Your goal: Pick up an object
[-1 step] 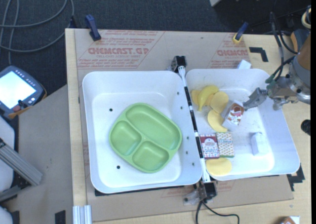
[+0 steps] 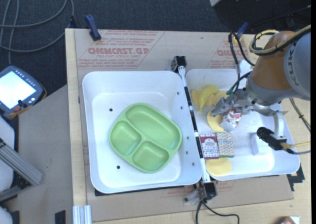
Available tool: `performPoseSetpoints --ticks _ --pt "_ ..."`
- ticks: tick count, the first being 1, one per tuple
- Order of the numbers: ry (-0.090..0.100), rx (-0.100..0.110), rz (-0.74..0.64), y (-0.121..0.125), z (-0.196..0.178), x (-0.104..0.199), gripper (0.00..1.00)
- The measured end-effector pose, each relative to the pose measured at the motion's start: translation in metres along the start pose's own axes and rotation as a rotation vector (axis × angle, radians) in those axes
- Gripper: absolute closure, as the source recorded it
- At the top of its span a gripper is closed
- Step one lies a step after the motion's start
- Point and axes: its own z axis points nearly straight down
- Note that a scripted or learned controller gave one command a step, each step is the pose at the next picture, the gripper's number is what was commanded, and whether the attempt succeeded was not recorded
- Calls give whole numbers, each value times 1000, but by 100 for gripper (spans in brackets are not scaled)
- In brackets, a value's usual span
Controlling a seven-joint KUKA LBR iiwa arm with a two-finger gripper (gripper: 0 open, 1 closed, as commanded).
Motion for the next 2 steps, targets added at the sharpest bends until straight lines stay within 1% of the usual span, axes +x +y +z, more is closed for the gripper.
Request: performPoseSetpoints --ticks 1,2 --pt "-10 -14 2 14 5 21 0" --pt "-17 -26 5 18 -9 18 100"
